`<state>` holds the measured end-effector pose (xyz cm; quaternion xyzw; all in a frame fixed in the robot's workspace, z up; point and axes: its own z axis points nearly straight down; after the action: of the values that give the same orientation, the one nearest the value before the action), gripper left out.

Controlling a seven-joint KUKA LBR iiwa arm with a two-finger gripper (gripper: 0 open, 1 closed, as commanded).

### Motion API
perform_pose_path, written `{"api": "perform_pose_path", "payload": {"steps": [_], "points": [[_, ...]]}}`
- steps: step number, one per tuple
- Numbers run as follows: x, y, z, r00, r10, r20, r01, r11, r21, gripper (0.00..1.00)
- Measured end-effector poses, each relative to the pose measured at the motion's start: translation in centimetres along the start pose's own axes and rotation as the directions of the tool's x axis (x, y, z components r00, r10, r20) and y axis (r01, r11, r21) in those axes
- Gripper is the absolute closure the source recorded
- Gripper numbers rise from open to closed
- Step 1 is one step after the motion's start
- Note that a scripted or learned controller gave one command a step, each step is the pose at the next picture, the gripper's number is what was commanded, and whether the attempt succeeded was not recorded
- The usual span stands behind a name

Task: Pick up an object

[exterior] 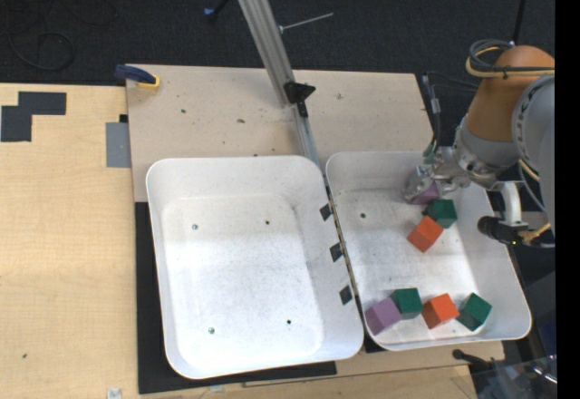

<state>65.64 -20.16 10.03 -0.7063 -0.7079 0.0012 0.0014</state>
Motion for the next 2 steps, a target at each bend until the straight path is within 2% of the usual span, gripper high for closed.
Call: {"api": "perform_pose_path", "payload": {"steps": [2], "points": [[0.0,1.1,-8.9,1.000,0.000,0.001,0.000,1.000,-0.007,1.00]]}}
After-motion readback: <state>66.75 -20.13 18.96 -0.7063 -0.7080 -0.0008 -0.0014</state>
